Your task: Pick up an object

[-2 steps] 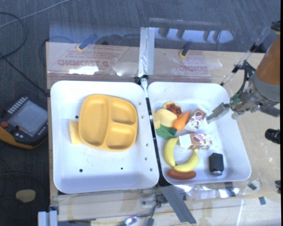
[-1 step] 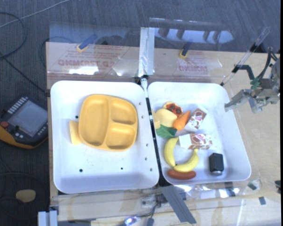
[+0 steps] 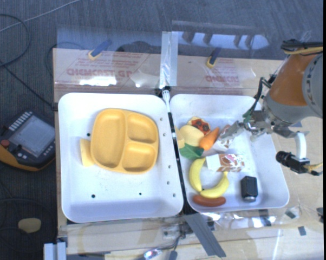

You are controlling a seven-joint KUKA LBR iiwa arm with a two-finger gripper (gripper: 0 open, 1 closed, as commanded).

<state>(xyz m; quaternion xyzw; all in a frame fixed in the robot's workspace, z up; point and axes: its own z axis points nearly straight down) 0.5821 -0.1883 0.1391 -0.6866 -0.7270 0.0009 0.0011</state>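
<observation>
L bin (image 3: 71, 199): divided tray (image 3: 124, 140) sits near centre, w/ a flat piece (image 3: 85, 151) tucked under its L edge. R bin (image 3: 271, 196): items crowd the L half. Carrot (image 3: 209, 138) at top, tilted, betw. a round fruit (image 3: 188, 135) on its L and gripper (image 3: 228, 134) on its R. Banana (image 3: 202, 179) below those, sausage (image 3: 208, 201) just in front of it. Small packet (image 3: 225, 162) rests R of banana; dark block (image 3: 249, 188) sits further R, near front wall. Arm (image 3: 293, 88) enters over R bin's R rim.

Grey arm (image 3: 309, 99), orange band above wrist, metallic tool (image 3: 234, 130), black side fitting
</observation>
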